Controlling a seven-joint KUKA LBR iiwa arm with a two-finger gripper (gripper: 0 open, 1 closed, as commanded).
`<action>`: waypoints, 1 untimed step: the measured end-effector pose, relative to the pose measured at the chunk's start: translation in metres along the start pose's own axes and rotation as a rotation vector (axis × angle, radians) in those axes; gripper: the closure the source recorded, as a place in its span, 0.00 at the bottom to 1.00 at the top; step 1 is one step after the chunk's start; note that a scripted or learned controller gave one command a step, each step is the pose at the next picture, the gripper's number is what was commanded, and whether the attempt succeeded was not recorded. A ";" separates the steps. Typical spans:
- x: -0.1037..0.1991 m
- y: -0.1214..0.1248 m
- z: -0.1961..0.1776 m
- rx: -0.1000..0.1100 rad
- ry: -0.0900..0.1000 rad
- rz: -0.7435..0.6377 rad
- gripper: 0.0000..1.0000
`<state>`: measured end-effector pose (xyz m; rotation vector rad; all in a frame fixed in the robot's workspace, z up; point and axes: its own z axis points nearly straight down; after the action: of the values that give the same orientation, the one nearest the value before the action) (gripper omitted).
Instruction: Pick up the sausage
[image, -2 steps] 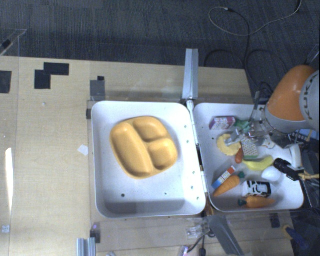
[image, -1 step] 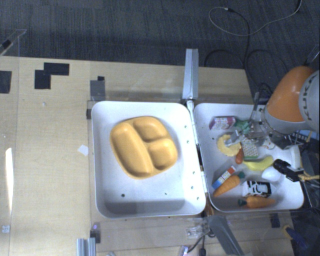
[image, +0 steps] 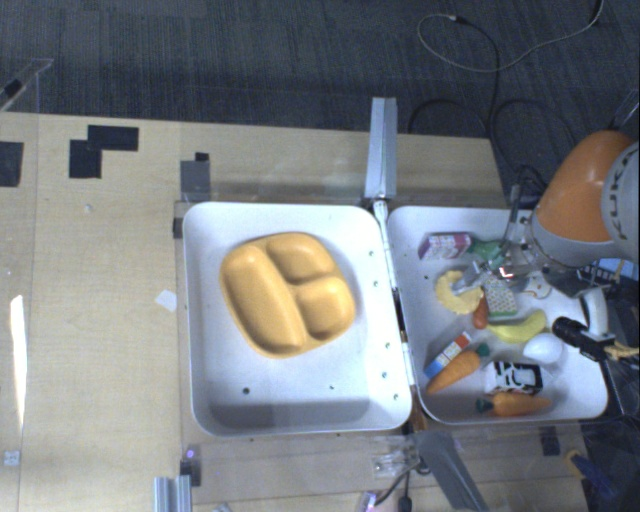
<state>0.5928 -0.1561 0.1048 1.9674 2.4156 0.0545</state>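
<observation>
The sausage (image: 481, 314) is a small reddish-brown piece in the right bin (image: 404, 300), lying between a yellow toy (image: 455, 290) and a banana (image: 520, 327). My gripper (image: 499, 280) reaches down into this bin from the right, its tip just above and to the right of the sausage. A grey checkered part sits at the tip, close to the sausage's upper end. Nothing can be made out as held. The arm's orange band (image: 585, 195) rises at the right edge.
The right bin also holds a pink-and-white packet (image: 445, 244), a green item (image: 486, 250), a carrot (image: 455, 370), a second orange vegetable (image: 515, 404), a white egg (image: 543, 348) and a black-and-white item (image: 515, 377). The left bin (image: 200, 320) holds a yellow three-part dish (image: 287, 292).
</observation>
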 end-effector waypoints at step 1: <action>0.002 -0.006 0.000 -0.003 -0.010 -0.076 0.00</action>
<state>0.5870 -0.1555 0.1042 1.8677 2.4797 0.0473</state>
